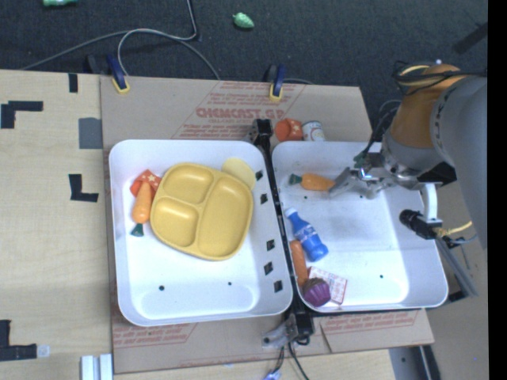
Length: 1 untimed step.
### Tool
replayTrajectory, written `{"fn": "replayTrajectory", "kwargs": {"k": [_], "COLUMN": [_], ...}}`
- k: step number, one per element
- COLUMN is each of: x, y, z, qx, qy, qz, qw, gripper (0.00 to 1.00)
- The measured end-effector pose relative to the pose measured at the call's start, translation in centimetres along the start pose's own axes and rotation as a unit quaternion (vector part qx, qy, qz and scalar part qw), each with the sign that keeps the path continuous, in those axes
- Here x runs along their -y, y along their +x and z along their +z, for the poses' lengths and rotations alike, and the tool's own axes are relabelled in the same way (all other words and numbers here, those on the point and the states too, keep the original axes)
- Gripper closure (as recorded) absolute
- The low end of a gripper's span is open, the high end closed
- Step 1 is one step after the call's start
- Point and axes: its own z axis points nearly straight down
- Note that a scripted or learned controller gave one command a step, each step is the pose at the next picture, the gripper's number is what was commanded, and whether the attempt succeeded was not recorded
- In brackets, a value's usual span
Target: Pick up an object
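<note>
Carrot point(315, 183) lies crosswise — green tip pointing left; jaws point(346, 182) just beside it — grip unclear.

Inspector: How is the scene lit?

Assessor: Even, diffuse overhead light is observed. The two white bins point(127, 212) are rendered bright, close to washed out, with a soft sheen seen on the yellow divided tray point(202, 210). Shadows are faint; a thin one is cast under that tray's lower edge.

Inspector: And sharpness?

Assessor: Overall softness and coarse resolution are noted. The print on the cardboard sheet point(230, 109) is only partly legible. The dark carpet point(317, 22) is recorded as dim and grainy. The arm point(455, 133) is slightly blurred at the right.
</note>
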Motion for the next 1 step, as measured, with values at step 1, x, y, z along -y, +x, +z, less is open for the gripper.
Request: {"fn": "replayTrajectory", "kwargs": {"k": [1], "x": [-3.55], "y": [7.19], "z": [0.09], "qx": [-0.002], "qy": [0.009], "qz": [-0.001], "qw": [1.0], "gripper": [0.0]}}
